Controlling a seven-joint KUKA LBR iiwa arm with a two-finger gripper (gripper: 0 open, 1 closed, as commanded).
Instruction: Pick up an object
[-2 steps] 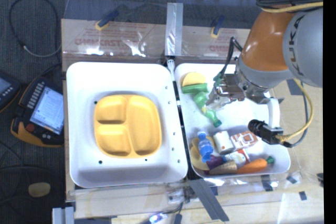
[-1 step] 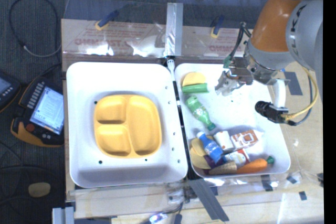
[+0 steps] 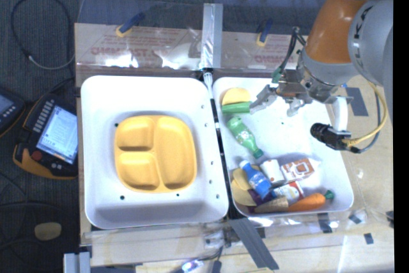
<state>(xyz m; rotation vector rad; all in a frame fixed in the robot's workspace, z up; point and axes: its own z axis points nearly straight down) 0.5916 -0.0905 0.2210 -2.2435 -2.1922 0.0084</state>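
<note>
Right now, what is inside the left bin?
The left bin holds one yellow divided tray, lying flat with three compartments facing up. Whatever lies under the tray is covered.

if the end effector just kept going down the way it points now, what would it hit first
Probably bare floor of the right bin: the end effector hangs over a free patch, right of the green bottle. Depth is unclear.

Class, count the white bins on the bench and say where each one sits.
2. The left bin holds a yellow divided tray. The right bin holds a pile of small items, with the gripper above its far end.
</note>
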